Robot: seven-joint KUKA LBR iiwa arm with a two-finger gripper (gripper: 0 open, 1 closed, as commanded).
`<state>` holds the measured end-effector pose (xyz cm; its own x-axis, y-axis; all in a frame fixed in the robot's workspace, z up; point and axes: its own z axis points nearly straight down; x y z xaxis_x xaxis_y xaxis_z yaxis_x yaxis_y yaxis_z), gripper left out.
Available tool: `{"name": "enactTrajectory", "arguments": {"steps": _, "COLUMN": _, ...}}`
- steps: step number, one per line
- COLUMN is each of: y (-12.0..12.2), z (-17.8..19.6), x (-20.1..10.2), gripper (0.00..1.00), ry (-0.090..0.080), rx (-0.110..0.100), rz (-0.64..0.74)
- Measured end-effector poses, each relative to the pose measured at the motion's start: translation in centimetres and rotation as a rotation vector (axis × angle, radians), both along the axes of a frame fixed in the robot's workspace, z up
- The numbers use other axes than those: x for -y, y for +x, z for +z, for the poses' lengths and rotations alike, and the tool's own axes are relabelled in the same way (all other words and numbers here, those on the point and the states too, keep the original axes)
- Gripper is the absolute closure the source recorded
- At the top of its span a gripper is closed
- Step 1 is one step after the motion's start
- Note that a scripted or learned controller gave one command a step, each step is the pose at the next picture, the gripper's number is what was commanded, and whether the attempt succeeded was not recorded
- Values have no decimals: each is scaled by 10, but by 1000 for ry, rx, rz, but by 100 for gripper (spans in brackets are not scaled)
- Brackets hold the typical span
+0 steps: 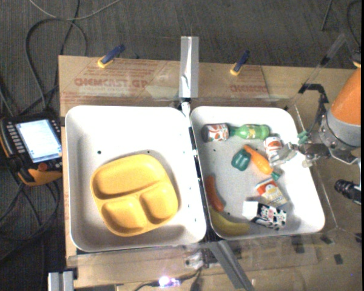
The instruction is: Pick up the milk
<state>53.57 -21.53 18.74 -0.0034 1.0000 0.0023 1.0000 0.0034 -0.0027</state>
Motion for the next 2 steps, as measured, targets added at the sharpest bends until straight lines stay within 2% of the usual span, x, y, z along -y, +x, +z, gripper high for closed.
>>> {"name": "enactTrajectory", "arguments": {"steps": 1, "y": 66, "z": -95, "x": -8, "gripper": 0, "ry": -2, "rx": 3, "rz": 61}}
{"name": "enactTrajectory", "arguments": {"steps": 2, "y": -40, "z": -74, "x": 6, "gripper": 0, "ry": 1, "rx": 1, "rz": 230}}
